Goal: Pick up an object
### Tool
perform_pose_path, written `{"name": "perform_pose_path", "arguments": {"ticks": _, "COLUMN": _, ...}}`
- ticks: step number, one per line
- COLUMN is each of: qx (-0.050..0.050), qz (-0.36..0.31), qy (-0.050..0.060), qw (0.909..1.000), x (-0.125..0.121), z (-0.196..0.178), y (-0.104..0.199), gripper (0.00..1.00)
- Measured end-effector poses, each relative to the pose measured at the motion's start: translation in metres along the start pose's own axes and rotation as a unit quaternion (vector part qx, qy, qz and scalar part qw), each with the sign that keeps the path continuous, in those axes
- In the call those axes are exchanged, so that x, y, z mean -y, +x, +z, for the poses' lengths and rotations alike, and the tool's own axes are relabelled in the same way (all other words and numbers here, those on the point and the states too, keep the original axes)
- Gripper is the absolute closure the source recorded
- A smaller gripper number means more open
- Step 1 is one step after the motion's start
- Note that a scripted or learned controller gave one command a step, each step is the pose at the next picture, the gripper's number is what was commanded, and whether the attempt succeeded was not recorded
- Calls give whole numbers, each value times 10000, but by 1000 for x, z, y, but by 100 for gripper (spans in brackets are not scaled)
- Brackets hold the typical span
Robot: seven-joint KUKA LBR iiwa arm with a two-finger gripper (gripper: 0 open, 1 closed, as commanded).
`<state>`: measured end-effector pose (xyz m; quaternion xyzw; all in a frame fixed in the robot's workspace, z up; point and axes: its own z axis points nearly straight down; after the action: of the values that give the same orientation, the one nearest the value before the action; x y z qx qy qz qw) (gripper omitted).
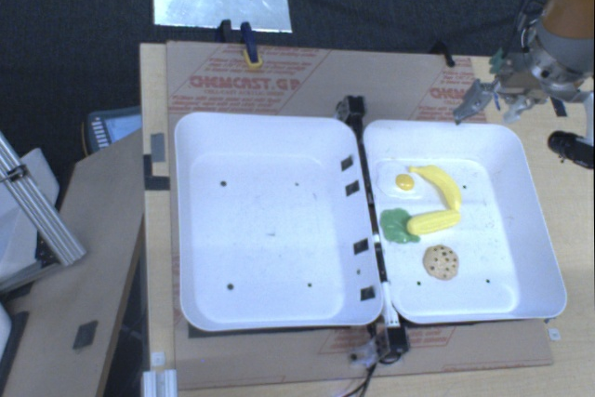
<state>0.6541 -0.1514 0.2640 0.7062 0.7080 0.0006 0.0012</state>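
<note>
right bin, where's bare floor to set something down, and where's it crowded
Crowded: the middle-left of the right white bin, where the fried egg toy, curved yellow banana, yellow corn cob, green leafy piece and round cookie cluster. Free: the strip between them and the right wall, and along the near wall. The left white bin has bare floor throughout.

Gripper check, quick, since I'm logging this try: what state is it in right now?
Two-finger gripper: fingers spread open and holding nothing, above the far rim of the right shallow white bin.
</note>
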Motion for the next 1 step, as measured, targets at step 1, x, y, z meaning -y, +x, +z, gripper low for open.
{"name": "perform_pose_path", "arguments": {"ticks": 1, "qx": -15, "qz": 8, "qy": 46, "qw": 10000, "x": 44, "z": 66, "y": 22, "gripper": 0}}
